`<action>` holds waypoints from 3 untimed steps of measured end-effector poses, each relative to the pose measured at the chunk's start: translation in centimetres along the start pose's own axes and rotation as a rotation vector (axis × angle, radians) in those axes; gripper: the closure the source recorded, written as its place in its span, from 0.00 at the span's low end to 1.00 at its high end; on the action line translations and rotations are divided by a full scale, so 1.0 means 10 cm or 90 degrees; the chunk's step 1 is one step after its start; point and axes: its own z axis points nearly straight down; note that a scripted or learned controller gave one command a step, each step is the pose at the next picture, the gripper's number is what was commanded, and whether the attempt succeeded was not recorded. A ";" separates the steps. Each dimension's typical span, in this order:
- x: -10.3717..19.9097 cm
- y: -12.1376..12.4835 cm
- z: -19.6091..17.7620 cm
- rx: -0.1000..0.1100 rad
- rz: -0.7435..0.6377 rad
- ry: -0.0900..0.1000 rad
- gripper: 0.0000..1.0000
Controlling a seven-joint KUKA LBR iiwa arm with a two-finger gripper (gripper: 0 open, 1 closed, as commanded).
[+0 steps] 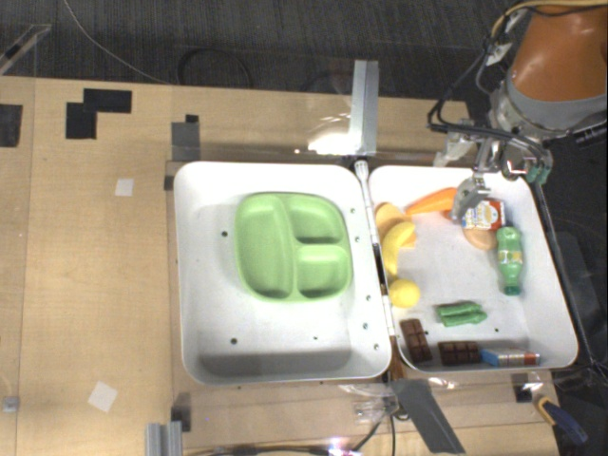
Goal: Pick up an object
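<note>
My gripper hangs over the far part of the right bin. It is just above and to the left of a small white pot with a red label. An orange carrot lies right beside it on the left. A tan rounded piece sits under the pot's near side. A green bottle lies to the right. I see nothing held.
The right bin also holds a banana, a lemon, a green packet, two brown chocolate bars, and a marker. The left bin holds a green divided plate.
</note>
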 end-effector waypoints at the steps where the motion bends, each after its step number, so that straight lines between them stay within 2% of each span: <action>1: 0.29 -0.67 1.71 -0.002 -0.154 0.006 0.00; 2: 0.44 -0.05 1.78 0.000 -0.182 -0.004 0.00; 3: 1.09 0.01 1.76 0.001 -0.163 -0.006 0.00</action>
